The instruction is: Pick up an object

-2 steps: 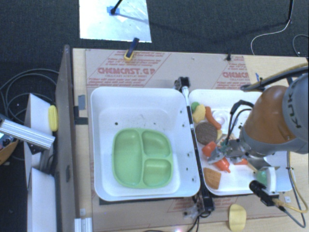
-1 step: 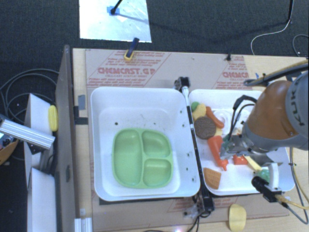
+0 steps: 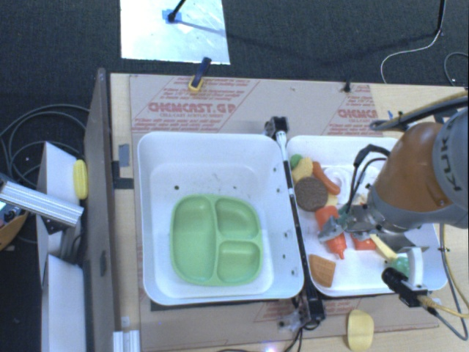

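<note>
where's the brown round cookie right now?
In the camera view, the brown round cookie lies in the right bin, by the divider, below the yellow-green piece and left of the tool.

A pale green divided tray (image 3: 216,239) lay in the white left bin (image 3: 157,196). The white right bin (image 3: 432,273) held an orange carrot (image 3: 336,246), a brown round cookie (image 3: 311,193) and a tan wedge (image 3: 322,269). The arm (image 3: 414,178) was grey with an orange band.

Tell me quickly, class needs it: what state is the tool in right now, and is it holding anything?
Tool: low in the right bin over the orange toy pieces; open or closed cannot be told, and no held object can be confirmed.
</note>
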Controlling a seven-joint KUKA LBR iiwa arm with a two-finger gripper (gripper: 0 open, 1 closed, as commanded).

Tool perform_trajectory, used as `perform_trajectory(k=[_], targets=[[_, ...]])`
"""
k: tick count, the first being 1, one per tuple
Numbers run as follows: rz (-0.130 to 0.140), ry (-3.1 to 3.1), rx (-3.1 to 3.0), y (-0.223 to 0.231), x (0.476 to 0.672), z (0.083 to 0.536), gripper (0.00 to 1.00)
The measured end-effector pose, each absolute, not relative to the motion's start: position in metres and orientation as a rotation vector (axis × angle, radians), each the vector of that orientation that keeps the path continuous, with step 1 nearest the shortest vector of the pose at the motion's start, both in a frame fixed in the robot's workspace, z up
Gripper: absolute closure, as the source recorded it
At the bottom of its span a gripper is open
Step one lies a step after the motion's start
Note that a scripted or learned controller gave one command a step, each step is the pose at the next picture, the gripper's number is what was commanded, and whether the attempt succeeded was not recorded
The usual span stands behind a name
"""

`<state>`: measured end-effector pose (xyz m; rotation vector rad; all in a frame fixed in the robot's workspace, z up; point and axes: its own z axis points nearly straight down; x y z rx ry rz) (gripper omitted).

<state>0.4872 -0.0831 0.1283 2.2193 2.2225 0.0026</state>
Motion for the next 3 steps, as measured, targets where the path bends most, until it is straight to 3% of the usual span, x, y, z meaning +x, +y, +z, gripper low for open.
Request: perform_trajectory(k=[1, 2, 3], targets=[[0.001, 2.222, 2.22, -0.087, 0.507, 0.086, 0.0], [0.002, 2.223, 2.22, -0.087, 0.506, 0.097, 1.0], [0.005, 2.225, 2.213, -0.021, 0.549, 0.186, 1.0]])
